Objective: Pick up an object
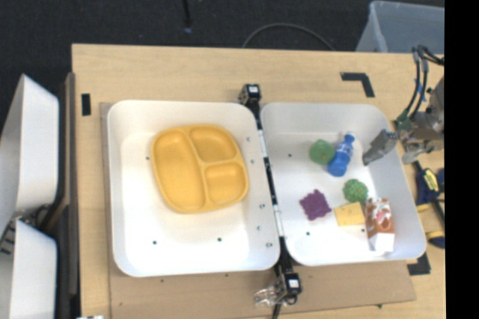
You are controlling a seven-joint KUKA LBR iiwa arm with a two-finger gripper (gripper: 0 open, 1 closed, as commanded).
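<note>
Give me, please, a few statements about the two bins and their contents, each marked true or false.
1. The yellow tray lies in the left bin. True.
2. The blue bottle is in the left bin. False: it is in the right bin, beside a green ball.
3. The purple toy lies in the right bin. True.
4. The end effector grips the carton. False: the carton lies apart from it, near the bin's lower right corner.
</note>
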